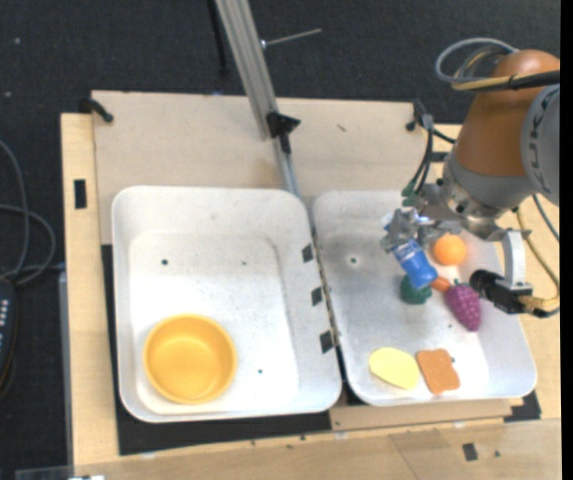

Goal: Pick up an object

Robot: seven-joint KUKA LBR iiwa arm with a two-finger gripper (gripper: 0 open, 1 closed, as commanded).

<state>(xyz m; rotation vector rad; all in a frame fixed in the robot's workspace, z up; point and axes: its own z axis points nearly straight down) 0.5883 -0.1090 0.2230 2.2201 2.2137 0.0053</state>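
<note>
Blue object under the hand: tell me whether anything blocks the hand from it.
Nothing visible does. The hand sits right over the blue object. A green piece, an orange ball and purple grapes crowd beside it.

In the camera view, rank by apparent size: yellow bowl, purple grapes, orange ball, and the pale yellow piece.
1. yellow bowl, clearly largest
2. pale yellow piece
3. purple grapes
4. orange ball, partly hidden by the arm, so 3 and 4 are unsure.

Tan wooden bench (196,143) bearing two shallow white bins side by side: left bin (216,208), right bin (351,228).
</note>
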